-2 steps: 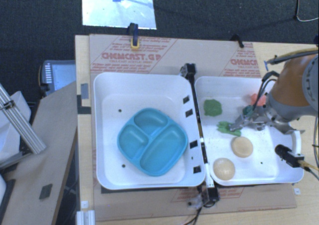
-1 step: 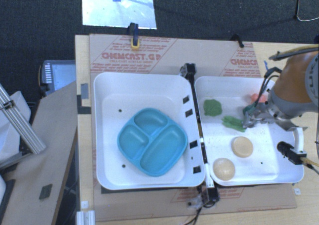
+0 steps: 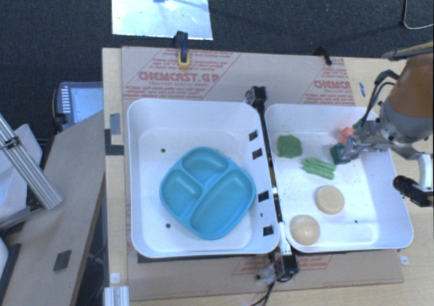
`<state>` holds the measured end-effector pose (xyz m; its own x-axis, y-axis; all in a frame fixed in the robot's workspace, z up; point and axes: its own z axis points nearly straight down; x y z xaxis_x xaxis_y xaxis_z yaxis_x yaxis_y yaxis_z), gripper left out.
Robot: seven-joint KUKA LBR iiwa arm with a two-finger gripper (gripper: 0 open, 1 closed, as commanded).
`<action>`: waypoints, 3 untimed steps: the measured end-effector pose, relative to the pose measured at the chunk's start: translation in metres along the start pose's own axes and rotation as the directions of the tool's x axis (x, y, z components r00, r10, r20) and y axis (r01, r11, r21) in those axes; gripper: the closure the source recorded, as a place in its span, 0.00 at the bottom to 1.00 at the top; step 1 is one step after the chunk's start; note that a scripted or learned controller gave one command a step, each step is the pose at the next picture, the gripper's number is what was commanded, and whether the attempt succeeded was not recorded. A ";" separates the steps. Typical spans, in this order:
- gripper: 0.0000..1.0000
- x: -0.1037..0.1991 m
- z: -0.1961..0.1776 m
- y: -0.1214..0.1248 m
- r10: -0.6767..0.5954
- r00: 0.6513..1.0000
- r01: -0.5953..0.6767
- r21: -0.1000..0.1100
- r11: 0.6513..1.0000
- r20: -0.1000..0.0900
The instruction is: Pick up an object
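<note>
The arm enters from the right; the gripper (image 3: 342, 152) sits low over the right bin (image 3: 390, 230). Jaw opening and any hold cannot be told. Just beside it lie a green ridged piece (image 3: 319, 167) and a green lump (image 3: 289, 146). Two tan discs (image 3: 329, 199) lie nearer. The left bin (image 3: 146, 135) holds a blue divided plate (image 3: 207, 191).

camera view | fixed above bench (image 3: 224, 67) | slanted down | both bins (image 3: 196, 111)
</note>
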<state>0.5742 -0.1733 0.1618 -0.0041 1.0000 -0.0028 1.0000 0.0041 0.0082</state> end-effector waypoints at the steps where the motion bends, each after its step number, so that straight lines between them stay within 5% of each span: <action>1: 1.00 -0.009 -0.049 -0.002 0.002 1.000 -0.002 0.001 1.000 0.000; 2: 1.00 -0.010 -0.101 0.000 0.000 1.000 0.000 0.000 1.000 0.000; 3: 1.00 0.050 -0.096 -0.010 -0.004 1.000 0.004 0.007 1.000 -0.005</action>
<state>0.5634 -0.1235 0.2578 -0.0085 1.0000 0.0019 1.0000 0.0085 0.0014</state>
